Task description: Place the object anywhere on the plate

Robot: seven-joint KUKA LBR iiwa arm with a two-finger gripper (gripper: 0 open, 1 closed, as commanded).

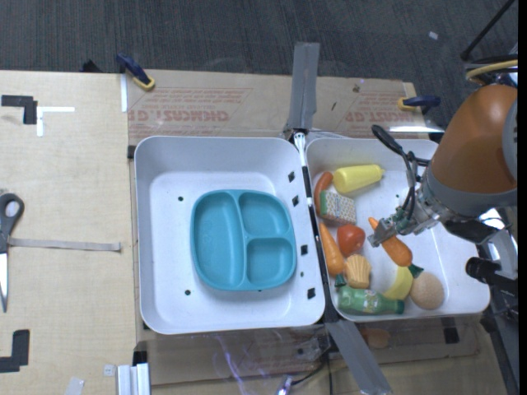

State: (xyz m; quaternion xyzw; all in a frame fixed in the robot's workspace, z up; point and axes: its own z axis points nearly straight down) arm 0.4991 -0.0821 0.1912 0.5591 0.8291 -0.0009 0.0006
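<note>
- Gripper (387,235) low in right bin (461,303), over carrot (394,248); finger state impossible to tell.
- Pick step in hand; no firm hold visible.
- Next: secure carrot, lift, cross to blue plate (244,239) in left bin (165,220).

2 bins side by side on the bench, a plate in one, toy food in the other.

The plate (244,240), with 3 compartments, lies in the middle of the left bin (156,220). The right bin (461,299) holds the food: corn (357,177) at the back, a tomato (351,239) in the middle, a bottle (370,302) and an egg (427,290) at the front. The gripper (387,230) hangs over this bin, just beside a carrot (395,249).
</note>
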